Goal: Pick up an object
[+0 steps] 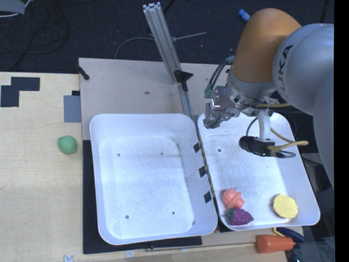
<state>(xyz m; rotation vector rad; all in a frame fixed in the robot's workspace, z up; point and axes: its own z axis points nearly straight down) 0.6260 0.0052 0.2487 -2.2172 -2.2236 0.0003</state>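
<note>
In the right bin [256,173], near its front edge, lie an orange-pink toy [233,197], a purple grape-like toy [240,217] just in front of it, and a yellow round toy [285,206] at the front right. My gripper [214,118] hangs over the far left corner of this bin, close to the divider between the bins, well away from the three toys. The grey arm with its orange band comes in from the upper right. Nothing shows between the fingers.
The left bin [144,179] sits beside the right one. A green ball [68,144] lies on the bench at the left. An orange object [275,243] lies in front of the right bin. A metal rail [166,42] slants behind the bins. A black cable piece [262,145] hangs over the right bin.
</note>
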